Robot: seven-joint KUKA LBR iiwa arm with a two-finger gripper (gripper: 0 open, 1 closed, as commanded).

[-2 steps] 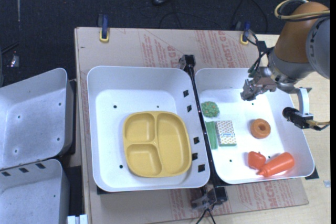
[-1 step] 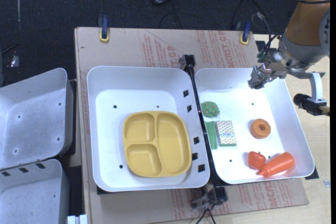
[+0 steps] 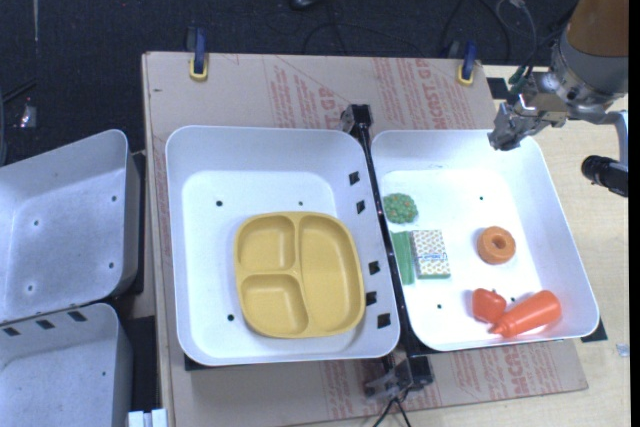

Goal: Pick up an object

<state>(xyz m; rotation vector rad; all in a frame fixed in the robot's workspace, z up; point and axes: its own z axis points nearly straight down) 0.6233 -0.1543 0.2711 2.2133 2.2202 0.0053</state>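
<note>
Two shallow white bins sit side by side on a brown board, seen from above at a slant. In the left bin [image 3: 190,175] lies a yellow tray [image 3: 298,273] with three compartments, flat on the floor.

In the right bin [image 3: 555,215] lie several small things. A round green scrubber-like disc [image 3: 400,207] lies near the divider; just below it is a green stick [image 3: 403,257], touching a small box [image 3: 430,253] with a fine green-and-white pattern whose print is too small to read. An orange ring like a doughnut [image 3: 496,245] lies apart to the right. Near the front edge a small red piece [image 3: 487,304] touches an orange-red bottle [image 3: 530,314] lying on its side.

Red printed lettering on the board is mirrored and cannot be read.

At the right bin's far right corner is the gripper [image 3: 508,133], on the grey and orange arm; whether it is released or clenched cannot be told.
</note>
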